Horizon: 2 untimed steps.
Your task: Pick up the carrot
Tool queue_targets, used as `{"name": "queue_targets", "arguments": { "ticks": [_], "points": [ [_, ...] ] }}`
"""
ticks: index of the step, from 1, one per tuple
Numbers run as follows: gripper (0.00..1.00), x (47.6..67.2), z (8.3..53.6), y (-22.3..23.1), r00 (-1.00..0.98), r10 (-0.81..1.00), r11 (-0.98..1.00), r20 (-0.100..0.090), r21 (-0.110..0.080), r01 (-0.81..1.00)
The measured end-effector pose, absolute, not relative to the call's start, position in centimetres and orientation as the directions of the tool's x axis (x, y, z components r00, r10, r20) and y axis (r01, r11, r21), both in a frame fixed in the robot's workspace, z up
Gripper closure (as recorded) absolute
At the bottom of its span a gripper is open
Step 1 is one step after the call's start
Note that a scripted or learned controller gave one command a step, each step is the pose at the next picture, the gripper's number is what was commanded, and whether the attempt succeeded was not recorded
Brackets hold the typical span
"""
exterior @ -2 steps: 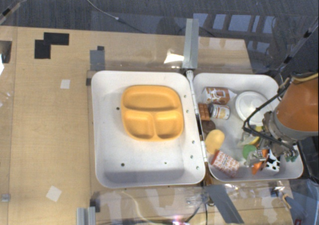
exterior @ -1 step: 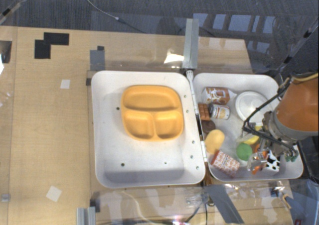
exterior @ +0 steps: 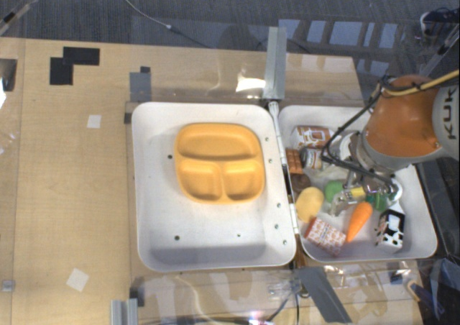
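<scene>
The fingers [exterior: 357, 194] hang low in the right bin [exterior: 428, 244], in the lower right of the frame, and they sit right at the top end of the carrot [exterior: 359, 221]. I cannot tell how far open they are or if they have hold of the carrot, because the metal bits there are small and jumbled. The carrot is orange and lies tilted, with its thick end up by the fingers and its thin end pointing down to the lower left. Just left of the carrot is a small red and white box [exterior: 325, 234], and above that box is a pale yellow lemon [exterior: 310, 203]. A green thing [exterior: 334, 190] peeks out beside the fingers. To the right of the carrot is a little black and white cow toy [exterior: 392, 231]. Higher up in the same bin are a brown packet [exterior: 312, 135] and a can [exterior: 313, 157] on its side. Above the fingers is the arm's big orange band [exterior: 399, 121], with the grey arm going off the right edge. The left bin [exterior: 154, 172] holds a yellow plate [exterior: 218, 161] with three parts. Both bins sit on a wooden table [exterior: 65, 194].
</scene>
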<state>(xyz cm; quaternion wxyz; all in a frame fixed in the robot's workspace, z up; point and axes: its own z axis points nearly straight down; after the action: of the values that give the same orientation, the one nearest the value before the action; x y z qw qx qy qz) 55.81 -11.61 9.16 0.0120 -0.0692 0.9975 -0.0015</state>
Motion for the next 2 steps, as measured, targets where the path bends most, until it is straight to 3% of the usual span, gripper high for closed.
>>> {"name": "queue_targets", "arguments": {
  "ticks": [1,2],
  "points": [
    [0.0,50.11,9.28,-13.7,-0.939,-0.343,0.939,-0.023,-0.013,-0.343],
    [0.0,50.2,9.26,-13.84,-0.953,-0.301,0.954,-0.021,-0.006,-0.301]
  ]
}}
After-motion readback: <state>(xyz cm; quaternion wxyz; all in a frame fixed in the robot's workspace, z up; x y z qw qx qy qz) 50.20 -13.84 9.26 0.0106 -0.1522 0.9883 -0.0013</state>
